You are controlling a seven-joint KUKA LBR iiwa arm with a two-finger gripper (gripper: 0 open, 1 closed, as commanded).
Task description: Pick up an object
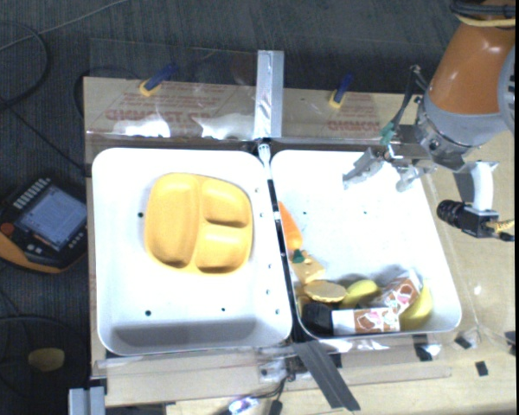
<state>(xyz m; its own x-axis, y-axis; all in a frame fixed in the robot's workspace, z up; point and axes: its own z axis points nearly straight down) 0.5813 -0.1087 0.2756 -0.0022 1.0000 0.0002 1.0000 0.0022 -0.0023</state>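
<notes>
1. The worktop (190, 102) carries two shallow white bins side by side, a left bin (112, 318) and a right bin (372, 223).
2. The grey arm with its orange band (471, 67) reaches in from the right and hangs over the far right part of the right bin.
3. The end effector (382, 169) sits above the far end of the right bin, its two fingers spread apart with nothing between them.
4. A yellow divided plate (197, 223) lies in the middle of the left bin.
5. The things to pick from are bunched at the near end of the right bin, well apart from the end effector.
6. Among them, an orange carrot (289, 225) lies along the left wall, with a round biscuit-like piece (324, 291) nearer.
7. A printed packet (381, 316) lies against the near wall, with a yellow banana (420, 308) at its right.
8. A handheld controller (43, 223) rests on the floor left of the worktop.
</notes>
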